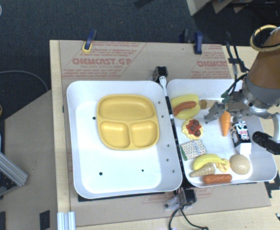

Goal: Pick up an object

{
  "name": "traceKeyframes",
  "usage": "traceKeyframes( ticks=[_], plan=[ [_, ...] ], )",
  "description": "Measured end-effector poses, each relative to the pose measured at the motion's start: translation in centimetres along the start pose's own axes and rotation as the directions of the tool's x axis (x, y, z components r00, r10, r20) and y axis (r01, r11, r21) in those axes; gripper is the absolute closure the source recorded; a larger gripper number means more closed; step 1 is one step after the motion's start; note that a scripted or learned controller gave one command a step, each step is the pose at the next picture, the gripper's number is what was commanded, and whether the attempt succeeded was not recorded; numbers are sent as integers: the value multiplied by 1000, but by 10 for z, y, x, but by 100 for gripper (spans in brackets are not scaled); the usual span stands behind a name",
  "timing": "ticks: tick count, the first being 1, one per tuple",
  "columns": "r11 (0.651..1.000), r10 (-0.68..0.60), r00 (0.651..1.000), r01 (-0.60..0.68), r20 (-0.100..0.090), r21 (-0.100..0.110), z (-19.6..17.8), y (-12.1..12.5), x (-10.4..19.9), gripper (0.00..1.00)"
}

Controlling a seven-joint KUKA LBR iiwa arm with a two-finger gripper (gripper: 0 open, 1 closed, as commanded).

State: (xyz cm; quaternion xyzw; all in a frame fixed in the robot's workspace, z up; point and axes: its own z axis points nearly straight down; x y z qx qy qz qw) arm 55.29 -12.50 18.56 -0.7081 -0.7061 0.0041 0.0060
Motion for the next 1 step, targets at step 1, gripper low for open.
traceKeyframes(
  ticks=[1],
  plan=[
    [1000, -3, 1000, 3, 2, -14, -7, 3, 0, 0]
  ],
)
